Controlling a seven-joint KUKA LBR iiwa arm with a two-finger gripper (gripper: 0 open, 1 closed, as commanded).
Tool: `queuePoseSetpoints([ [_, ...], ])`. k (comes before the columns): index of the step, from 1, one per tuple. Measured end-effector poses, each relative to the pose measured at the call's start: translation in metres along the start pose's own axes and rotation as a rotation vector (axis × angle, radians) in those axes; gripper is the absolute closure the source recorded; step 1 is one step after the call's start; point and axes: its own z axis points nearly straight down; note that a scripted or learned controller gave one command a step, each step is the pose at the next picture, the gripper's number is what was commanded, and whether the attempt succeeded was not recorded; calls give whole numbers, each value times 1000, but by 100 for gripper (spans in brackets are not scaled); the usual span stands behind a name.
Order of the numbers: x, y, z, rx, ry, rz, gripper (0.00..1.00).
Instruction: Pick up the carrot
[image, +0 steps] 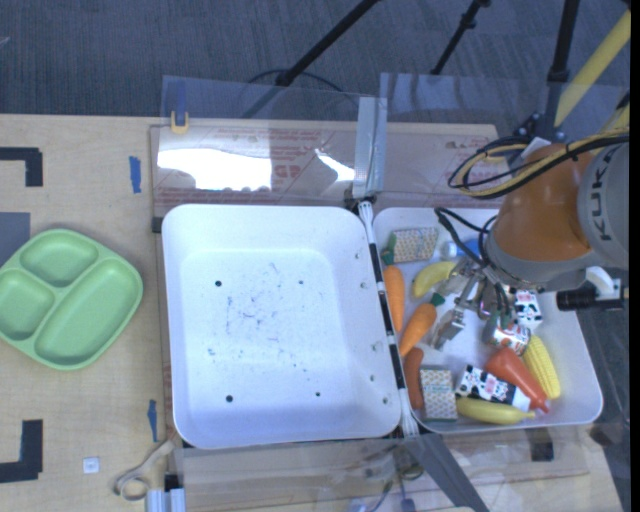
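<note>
The gripper (462, 308) hung low in the right bin (585, 385), its fingers a little apart and holding nothing. Just to its left the carrot (416, 328) lay slantwise, long axis running from upper right to lower left. Another orange piece (394, 296) lay upright beyond it, against the bin's left wall.

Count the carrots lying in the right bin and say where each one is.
3, all along the right bin's left side: one carrot near the wall, a second just left of the claw, a third below them. Others may be hidden under the arm.
</note>
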Motion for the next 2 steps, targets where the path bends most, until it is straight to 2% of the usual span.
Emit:
queuePoseSetpoints([
  [1, -2, 1, -13, -5, -9, 2, 100],
  [2, -23, 23, -52, -1, -1, -333, 100],
])
